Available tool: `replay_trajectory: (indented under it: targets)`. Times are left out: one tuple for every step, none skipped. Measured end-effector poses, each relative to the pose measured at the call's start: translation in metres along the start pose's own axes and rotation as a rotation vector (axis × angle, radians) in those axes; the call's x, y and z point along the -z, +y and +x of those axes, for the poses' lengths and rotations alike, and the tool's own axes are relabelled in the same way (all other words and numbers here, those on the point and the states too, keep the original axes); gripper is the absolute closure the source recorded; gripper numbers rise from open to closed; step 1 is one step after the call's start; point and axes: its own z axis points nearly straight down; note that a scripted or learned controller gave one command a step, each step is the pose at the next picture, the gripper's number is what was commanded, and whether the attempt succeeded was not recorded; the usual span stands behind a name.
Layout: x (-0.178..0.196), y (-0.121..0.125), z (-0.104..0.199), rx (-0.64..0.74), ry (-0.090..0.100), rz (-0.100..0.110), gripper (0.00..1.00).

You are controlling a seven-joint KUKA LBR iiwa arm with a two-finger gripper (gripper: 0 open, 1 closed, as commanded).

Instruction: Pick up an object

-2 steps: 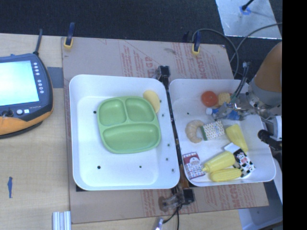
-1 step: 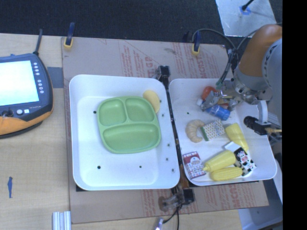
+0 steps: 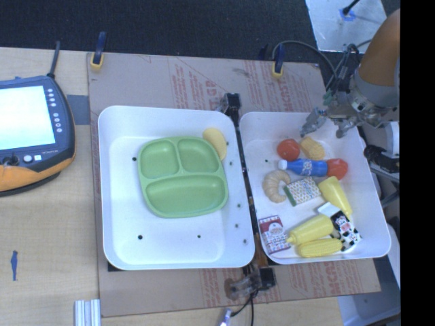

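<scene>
Faint red print on the cardboard sheet (image 3: 197,80) — too blurred for reading.

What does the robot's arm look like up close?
The arm is grey with a wide orange band above its wrist. Dark cables loop along to it. At the end sits a small metal gripper with thin silvery fingers.
</scene>
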Motion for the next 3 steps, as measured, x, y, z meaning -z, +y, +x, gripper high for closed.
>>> replay_trajectory:
  targets:
    - [-0.071,-0.069,0.035,0.001,0.000,0.006,0.00]
    - [-0.070,-0.068,0.043,0.003,-0.001,0.005,0.00]
    - [-0.069,-0.054,0.050,0.004,-0.002,0.003,0.00]
